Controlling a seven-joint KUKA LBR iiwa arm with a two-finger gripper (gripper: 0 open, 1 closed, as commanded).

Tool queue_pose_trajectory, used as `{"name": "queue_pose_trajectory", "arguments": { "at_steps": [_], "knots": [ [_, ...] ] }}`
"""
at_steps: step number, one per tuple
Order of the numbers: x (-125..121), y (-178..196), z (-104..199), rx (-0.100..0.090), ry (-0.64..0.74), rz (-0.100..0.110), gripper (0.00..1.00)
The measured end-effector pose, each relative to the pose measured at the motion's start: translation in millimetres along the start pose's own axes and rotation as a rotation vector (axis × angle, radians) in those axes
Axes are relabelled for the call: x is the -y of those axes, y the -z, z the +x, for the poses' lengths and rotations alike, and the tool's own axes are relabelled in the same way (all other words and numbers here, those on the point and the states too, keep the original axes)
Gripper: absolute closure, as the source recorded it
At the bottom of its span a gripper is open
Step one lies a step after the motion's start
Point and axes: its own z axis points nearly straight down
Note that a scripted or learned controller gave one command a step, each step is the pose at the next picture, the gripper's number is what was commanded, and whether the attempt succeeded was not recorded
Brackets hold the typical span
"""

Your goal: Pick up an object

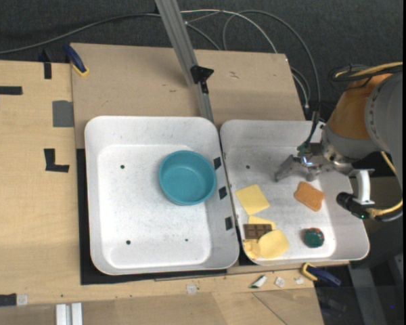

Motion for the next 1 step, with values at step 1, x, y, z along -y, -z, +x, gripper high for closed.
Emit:
{"name": "queue_pose_trajectory", "arguments": {
  "at_steps": [1],
  "knots": [
    [-0.4,11.8,0.6,-0.001,0.001,0.000,1.00]
  ]
}}
